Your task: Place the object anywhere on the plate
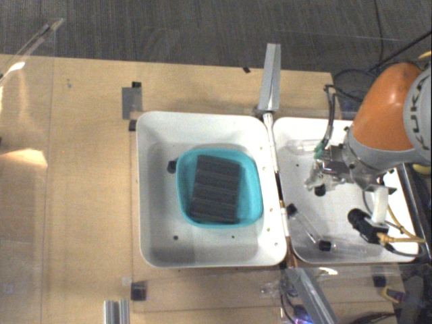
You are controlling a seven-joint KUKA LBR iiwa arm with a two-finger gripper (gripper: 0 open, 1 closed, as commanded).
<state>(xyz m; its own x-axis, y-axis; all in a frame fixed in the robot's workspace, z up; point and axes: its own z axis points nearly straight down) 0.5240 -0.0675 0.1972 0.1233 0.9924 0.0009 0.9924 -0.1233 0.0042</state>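
Camera view | we see a tan worktop (74,201), grey carpet (169,12) beyond | pincer (322,177) over right bin (304,248), grip state we cannot tell

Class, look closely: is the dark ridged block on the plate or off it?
On it. The dark block lies flat inside the blue plate, whose rim shows all round.

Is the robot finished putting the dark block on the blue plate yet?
It looks done: the dark block already lies flat on the blue plate in the left bin. Nothing seems in hand; the gripper sits over the right bin. Nothing looks left to move.
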